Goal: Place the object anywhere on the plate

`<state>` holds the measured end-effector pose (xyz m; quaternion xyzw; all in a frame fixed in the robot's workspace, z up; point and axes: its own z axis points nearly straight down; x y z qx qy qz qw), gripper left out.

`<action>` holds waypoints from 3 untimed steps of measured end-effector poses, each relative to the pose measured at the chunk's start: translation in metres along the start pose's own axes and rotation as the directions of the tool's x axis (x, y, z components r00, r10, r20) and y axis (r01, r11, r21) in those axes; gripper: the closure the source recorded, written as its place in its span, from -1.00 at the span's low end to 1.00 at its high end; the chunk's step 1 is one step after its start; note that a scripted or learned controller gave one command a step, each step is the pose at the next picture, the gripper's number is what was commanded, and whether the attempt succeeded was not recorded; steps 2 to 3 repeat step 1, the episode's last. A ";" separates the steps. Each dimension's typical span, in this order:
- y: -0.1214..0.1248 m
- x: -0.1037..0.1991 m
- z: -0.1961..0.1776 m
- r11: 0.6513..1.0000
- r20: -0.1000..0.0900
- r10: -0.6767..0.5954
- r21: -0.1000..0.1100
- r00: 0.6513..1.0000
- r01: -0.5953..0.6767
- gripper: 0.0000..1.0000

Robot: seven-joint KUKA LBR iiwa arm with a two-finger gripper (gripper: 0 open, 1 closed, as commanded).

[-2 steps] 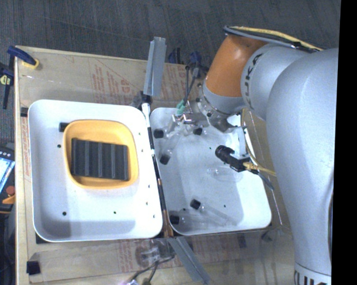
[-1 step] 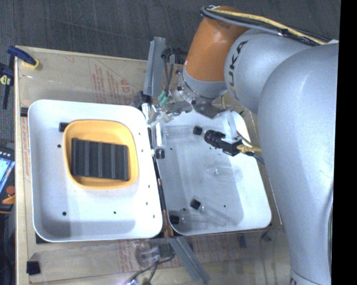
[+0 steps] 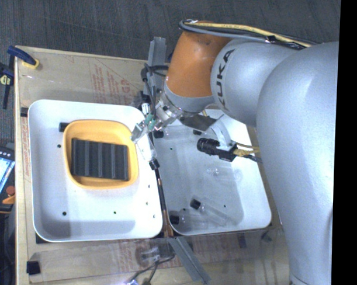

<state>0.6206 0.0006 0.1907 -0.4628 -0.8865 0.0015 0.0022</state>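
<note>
Camera view shows a smooth yellow rounded-rectangle plate point(image 3: 101, 152) with a dark ribbed centre lying in the glossy white left bin point(image 3: 47, 216). At its upper right corner the metal gripper point(image 3: 145, 127) hovers; I cannot tell its fingers' state or see any object.

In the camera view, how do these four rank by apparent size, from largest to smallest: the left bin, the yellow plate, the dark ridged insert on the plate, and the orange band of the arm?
1. Left bin
2. Yellow plate
3 and 4. Dark ridged insert and orange band look similar; the band is nearer the camera, so unranked.
</note>
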 end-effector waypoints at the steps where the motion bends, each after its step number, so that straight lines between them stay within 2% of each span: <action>1: 0.000 -0.001 0.000 1.000 0.001 0.001 0.000 1.000 -0.001 -1.00; 3: 0.000 -0.001 0.000 1.000 0.001 0.001 0.000 1.000 -0.001 -1.00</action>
